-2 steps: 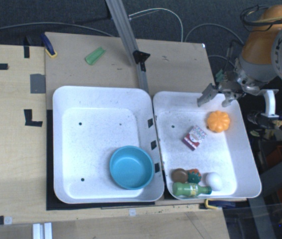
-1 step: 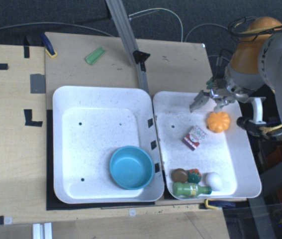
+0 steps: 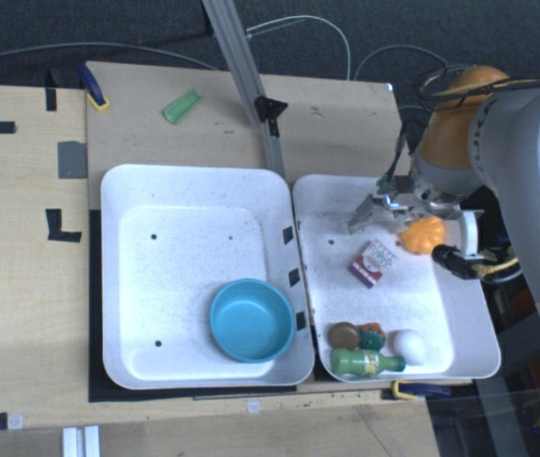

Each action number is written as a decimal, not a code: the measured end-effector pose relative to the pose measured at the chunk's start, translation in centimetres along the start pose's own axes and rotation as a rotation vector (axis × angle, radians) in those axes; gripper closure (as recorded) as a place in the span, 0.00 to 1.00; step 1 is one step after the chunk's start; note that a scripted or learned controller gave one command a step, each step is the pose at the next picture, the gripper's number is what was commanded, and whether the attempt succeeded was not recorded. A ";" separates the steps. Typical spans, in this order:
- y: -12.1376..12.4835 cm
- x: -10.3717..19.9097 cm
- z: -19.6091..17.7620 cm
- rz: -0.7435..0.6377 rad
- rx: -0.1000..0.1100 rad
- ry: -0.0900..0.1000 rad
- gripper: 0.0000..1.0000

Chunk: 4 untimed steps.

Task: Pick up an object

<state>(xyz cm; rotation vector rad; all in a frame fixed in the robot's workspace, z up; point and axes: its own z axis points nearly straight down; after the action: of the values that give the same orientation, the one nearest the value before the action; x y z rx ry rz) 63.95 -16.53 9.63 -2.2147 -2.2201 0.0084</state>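
Gripper (image 3: 376,209) hangs over right bin's (image 3: 460,336) far end, fingers spread wide, gripping nothing. Orange (image 3: 423,235) lies just beside it; red-and-white packet (image 3: 372,262) near, print too small to read. Blue bowl (image 3: 251,319) sits in left bin (image 3: 136,255).
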 end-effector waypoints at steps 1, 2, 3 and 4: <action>0.2 0.0 -1.4 -0.001 -0.006 -0.001 1.00; -0.4 -0.2 -6.0 0.002 -0.011 -0.001 1.00; -0.1 -0.9 -10.5 0.001 -0.012 -0.002 1.00; 0.0 -0.8 -15.9 0.000 -0.013 -0.002 1.00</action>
<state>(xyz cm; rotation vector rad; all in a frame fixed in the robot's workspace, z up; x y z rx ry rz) 64.04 -17.36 25.52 -2.2228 -2.2274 -0.0041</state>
